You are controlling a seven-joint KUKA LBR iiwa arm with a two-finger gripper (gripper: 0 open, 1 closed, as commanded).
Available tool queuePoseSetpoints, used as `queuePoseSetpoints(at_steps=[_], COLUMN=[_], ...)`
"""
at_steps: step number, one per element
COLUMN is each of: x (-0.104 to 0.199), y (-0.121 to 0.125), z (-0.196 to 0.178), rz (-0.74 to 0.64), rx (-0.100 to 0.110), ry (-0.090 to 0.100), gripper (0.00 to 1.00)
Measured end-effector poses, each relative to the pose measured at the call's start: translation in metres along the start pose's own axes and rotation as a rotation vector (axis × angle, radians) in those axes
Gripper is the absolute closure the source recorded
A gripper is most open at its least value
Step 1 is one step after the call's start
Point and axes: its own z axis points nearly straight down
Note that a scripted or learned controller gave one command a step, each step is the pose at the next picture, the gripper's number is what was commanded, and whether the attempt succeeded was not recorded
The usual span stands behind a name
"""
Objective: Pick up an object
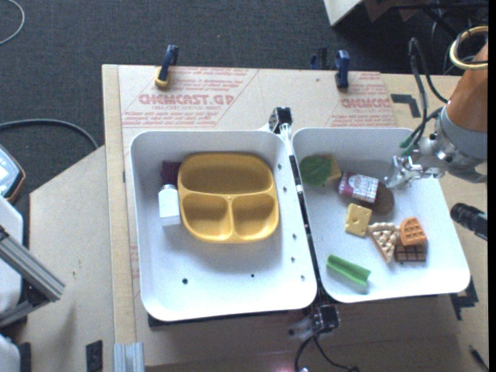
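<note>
Several Crowded Items Raise the Risk of a Missed Grasp

Several small items lie packed together in the right bin (457, 273), and you should treat that crowding as the main hazard. The gripper (404, 170) hangs at the bin's upper right area, just beside the pink-and-white packet (359, 187) and the dark brown disc (381, 200) under it. You cannot tell how far apart the jaws stand, because the tool is small and blurred here; nothing is visibly held between them.

Candidate items for the pick:
- the green sponge-like piece (316, 169), near the bin's inner wall;
- the yellow cheese slice (357, 219), at the centre;
- the pizza wedge (382, 239) and the waffle (412, 231), touching or nearly touching;
- the brown block (411, 253), just below the waffle;
- the green stick (348, 271), well apart from the rest.

Expect these faults:
1. A descent between the packet and the disc may pinch both, or push one aside and close on nothing.
2. Flat items such as the cheese slice may slip out from under the tips.
3. A descent close to the bin wall may strike the rim.

The left bin (147, 208) holds a yellow divided tray (229, 196), a white bottle (169, 205) and a dark item (170, 169) beside it, all well apart from the tool.
</note>
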Motion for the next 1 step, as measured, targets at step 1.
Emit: queuePoseSetpoints(at_steps=[1], x=[-0.0001], y=[0.0010], z=[-0.0102], rz=[0.000], rx=[0.003], ry=[0.001], gripper=[1.00])
